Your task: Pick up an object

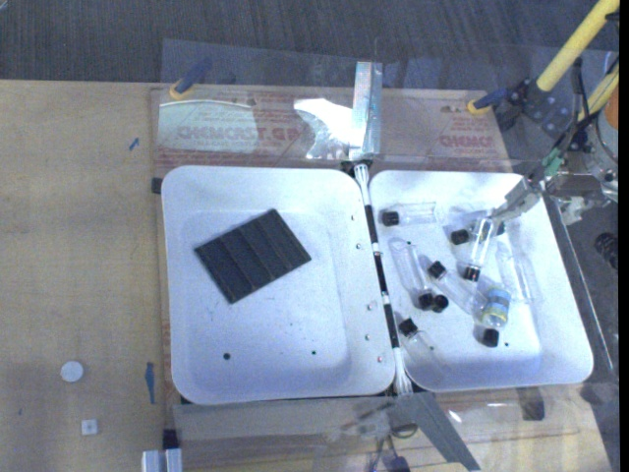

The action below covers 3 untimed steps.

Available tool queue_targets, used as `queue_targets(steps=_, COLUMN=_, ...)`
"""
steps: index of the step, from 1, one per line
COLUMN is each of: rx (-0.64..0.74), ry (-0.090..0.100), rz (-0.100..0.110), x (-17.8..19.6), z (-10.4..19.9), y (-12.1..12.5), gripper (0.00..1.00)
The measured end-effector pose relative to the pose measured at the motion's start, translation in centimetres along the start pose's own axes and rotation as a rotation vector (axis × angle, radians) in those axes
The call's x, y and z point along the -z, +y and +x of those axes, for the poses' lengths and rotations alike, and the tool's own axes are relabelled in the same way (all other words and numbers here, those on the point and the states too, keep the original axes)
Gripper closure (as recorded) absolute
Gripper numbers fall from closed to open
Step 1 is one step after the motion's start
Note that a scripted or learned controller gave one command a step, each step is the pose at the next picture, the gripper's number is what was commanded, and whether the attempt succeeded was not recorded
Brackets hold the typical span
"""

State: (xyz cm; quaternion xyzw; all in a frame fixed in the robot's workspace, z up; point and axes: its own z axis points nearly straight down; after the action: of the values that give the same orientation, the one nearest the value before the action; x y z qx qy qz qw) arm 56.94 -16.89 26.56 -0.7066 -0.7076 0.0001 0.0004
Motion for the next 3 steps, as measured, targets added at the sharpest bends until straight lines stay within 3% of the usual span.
queue_targets(steps=1, rx=-0.011, ry=-0.001, rz=-0.001, x=-13.1, z=-1.2, y=4.3, gripper=0.0)
queue_targets(steps=2, rx=-0.069, ry=0.006, rz=0.001, x=-16.0, z=-3.1, y=2.9, gripper=0.0)
queue_targets(steps=3, rx=-0.005, ry=0.0, rz=-0.005, x=-17.9, z=0.3, y=0.0, gripper=0.0)
